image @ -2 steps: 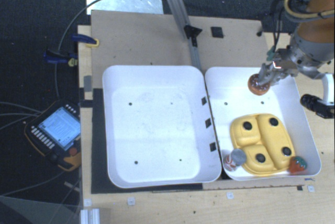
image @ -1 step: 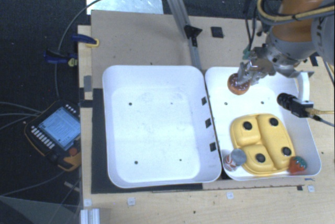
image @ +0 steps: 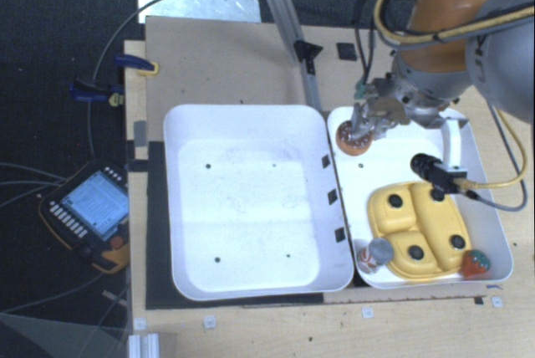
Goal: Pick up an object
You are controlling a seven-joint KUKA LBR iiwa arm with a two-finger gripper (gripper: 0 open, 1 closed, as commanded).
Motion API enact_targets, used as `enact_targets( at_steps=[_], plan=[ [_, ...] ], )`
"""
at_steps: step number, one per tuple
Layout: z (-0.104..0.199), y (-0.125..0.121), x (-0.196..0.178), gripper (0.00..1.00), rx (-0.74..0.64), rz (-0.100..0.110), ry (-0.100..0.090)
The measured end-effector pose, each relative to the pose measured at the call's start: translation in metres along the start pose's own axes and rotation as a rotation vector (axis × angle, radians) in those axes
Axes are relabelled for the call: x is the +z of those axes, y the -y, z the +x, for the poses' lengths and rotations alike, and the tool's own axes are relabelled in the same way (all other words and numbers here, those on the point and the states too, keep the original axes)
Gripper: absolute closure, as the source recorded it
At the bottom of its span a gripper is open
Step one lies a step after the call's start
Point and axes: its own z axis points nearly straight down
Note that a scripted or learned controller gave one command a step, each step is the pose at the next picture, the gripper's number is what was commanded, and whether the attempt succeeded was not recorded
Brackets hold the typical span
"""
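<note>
While the gripper (image: pixel 364 129) hangs low in the upper left corner of the right bin (image: pixel 380 181), the pick looks begun but not finished. It is right over a small brown disc (image: pixel 352 141), touching it or very nearly so. The disc appears to rest on the bin floor, close to the wall shared with the left bin (image: pixel 242 197). Whether the gripper is closed on the disc or spread around it I cannot tell; the metal parts blur into one pale cluster from this slant. By my reading the approach is done, and the closing and lifting are left.

The disc is round and flat, with a reddish-brown, slightly mottled rim that looks matte. Both bins are shallow white plastic with rounded corners and smooth floors marked by a few dark dots. Lower in the right bin lies a large yellow block (image: pixel 418 227), glossy and moulded in rounded lobes with black spots on top. A small grey knob (image: pixel 381 249) sits at its lower left edge, dull and round. A red, lumpy piece (image: pixel 476 263) sits at its lower right, against the bin's corner. The arm (image: pixel 456 5) shows a smooth orange shell at the upper right of the frame. The bench (image: pixel 226 63) under the bins is flat tan board.
</note>
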Motion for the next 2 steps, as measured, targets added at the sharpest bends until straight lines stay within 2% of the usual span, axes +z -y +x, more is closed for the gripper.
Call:
enact_targets(
  at_steps=[1,2],
  plan=[
    [0.059,0.002,0.018,1.0,0.0,0.002,-0.001],
    [0.103,0.016,0.024,1.0,0.001,0.002,-0.001]
  ],
)
